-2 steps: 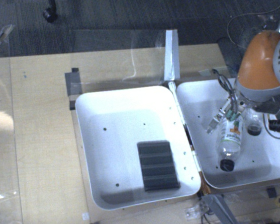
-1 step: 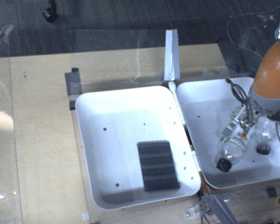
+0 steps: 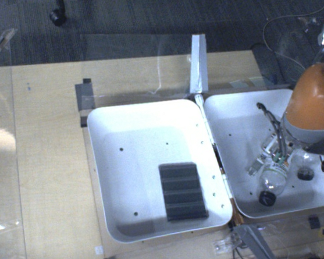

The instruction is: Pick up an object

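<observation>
A black ribbed rectangular block lies flat in the left bin, near its front right corner. The arm, with its orange band, reaches down into the right bin. My gripper hangs low over the middle of that bin. Just in front of it lies a clear bottle-like object with a black cap pointing at the bin's front wall. The gripper's metal parts and cables blur into the clear object, so I cannot tell whether they touch.
A small clear piece with a dark centre sits to the right of the bottle under the arm. A metal divider post stands behind the gap between the bins. Wooden bench surrounds both bins.
</observation>
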You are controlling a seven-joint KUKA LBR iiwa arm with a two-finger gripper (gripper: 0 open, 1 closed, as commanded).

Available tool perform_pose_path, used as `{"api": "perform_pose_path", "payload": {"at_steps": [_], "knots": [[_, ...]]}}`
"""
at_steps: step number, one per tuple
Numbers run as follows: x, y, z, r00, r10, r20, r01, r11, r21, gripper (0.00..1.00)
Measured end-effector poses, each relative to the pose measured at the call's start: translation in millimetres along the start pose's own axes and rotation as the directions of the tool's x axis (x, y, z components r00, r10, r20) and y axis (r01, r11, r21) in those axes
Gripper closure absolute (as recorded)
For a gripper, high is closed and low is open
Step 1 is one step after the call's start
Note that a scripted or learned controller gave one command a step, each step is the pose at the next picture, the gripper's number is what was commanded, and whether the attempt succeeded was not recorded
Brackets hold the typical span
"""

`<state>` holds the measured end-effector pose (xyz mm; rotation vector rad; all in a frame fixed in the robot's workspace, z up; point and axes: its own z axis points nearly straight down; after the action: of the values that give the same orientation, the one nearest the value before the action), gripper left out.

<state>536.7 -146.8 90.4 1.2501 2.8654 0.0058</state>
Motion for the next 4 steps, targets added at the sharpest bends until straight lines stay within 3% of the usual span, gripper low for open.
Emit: {"api": "perform_pose_path", "payload": {"at_steps": [1,2,4], "knots": [[-30,-33,1,0.930,0.368,-0.004,-0.368,0.930,-0.001,0.00],[-43,-35,1,0.960,0.279,-0.004,-0.279,0.960,0.001,0.00],[-30,-48,0,0.984,0.178,0.000,-0.178,0.984,-0.004,0.00]]}}
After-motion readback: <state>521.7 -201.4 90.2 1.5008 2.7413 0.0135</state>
